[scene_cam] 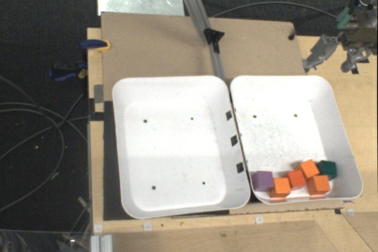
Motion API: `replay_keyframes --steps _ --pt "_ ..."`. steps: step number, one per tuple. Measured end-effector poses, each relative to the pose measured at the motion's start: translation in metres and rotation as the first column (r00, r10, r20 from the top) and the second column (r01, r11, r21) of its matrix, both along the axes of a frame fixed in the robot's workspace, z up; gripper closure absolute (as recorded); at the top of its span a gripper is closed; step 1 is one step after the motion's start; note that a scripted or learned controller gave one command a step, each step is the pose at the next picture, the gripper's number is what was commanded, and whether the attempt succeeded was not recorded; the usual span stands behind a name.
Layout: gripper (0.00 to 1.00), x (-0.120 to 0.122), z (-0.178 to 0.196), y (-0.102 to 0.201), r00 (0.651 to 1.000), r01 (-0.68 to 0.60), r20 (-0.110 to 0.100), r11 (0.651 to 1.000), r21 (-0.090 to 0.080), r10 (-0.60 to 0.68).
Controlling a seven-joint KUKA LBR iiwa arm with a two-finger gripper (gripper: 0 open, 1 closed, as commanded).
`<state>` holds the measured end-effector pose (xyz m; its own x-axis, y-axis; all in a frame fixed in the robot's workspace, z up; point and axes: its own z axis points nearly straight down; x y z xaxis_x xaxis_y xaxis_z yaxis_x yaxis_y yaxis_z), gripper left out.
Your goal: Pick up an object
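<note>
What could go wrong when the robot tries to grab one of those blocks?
The blocks sit bunched together in the near corner of the right bin, touching one another. The gripper could nudge two at once, or find no room for a finger between them. The bin's wall is close to the pile too, so a finger might hit the rim. And the gripper is up at the bin's far edge, so a slightly off aim could land it on bare floor.
</note>
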<state>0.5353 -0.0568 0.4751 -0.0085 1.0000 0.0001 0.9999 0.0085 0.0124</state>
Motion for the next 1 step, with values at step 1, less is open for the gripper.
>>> replay_keyframes --steps 1 --pt "0.00 -0.0472 -0.0986 0.0337 1.000 0.001 -0.018 1.000 0.001 -0.001"
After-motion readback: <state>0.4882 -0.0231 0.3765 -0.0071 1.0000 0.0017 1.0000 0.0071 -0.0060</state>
